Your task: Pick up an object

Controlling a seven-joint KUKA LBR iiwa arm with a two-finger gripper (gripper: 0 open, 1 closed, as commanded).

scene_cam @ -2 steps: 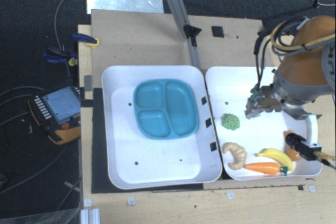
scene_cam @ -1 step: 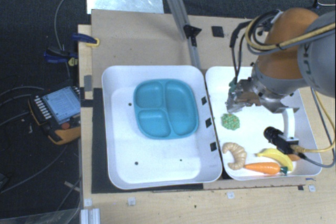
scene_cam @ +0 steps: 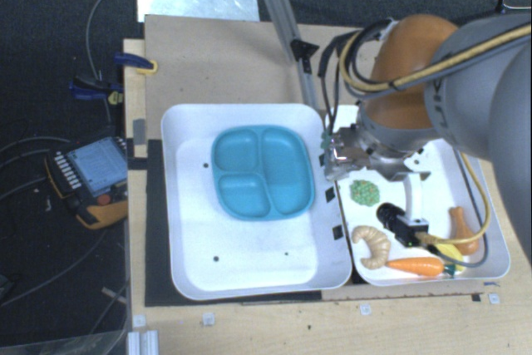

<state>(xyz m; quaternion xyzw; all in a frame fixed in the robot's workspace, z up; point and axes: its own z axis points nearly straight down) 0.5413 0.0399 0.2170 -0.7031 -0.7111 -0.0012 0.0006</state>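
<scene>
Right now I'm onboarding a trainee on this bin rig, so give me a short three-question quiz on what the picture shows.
1. True or false: the blue divided plate lies in the view's right bin.
2. Which food item in that bin lies nearest the view's lower edge? A) croissant B) carrot C) green piece
3. Fill in: the arm hangs over the view's ___ bin.

Key: 1 false, it lies in the left bin; 2 B; 3 right.
</scene>
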